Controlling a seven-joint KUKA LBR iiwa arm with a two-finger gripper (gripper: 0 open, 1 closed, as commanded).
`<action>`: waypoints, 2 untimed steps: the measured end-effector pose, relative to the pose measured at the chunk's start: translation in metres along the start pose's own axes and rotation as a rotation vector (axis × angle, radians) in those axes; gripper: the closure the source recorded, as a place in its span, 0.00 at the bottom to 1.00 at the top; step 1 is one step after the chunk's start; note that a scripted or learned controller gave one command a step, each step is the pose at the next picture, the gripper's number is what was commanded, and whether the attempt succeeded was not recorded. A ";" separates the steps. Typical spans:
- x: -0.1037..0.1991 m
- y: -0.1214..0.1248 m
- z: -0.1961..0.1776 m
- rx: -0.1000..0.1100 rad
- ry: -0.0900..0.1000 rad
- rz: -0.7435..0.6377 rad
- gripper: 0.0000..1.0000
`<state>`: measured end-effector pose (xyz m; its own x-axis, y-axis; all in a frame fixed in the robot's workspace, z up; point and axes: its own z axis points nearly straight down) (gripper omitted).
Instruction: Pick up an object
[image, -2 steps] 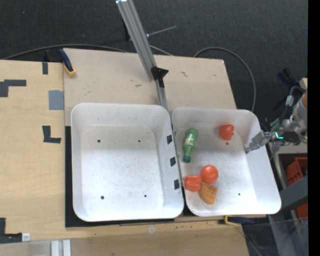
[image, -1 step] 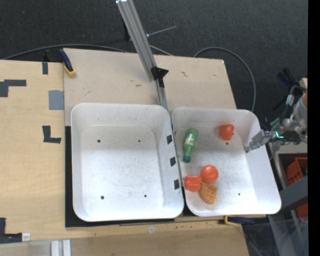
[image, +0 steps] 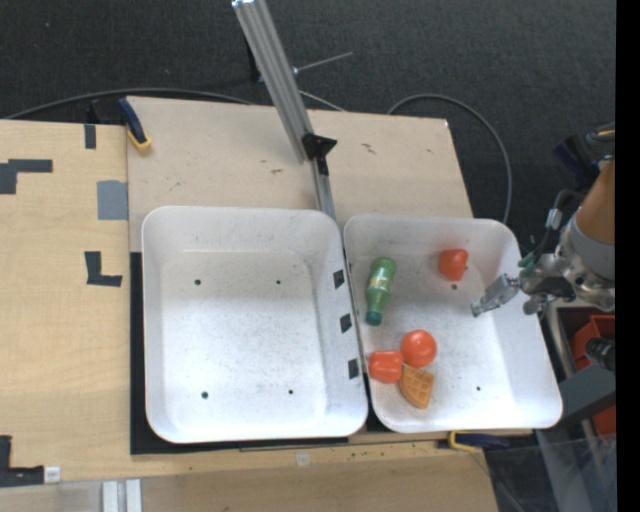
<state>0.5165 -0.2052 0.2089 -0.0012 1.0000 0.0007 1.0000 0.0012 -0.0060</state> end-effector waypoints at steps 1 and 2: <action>0.001 0.006 0.046 0.000 0.000 0.000 0.00; 0.001 0.006 0.111 0.002 0.001 0.000 0.00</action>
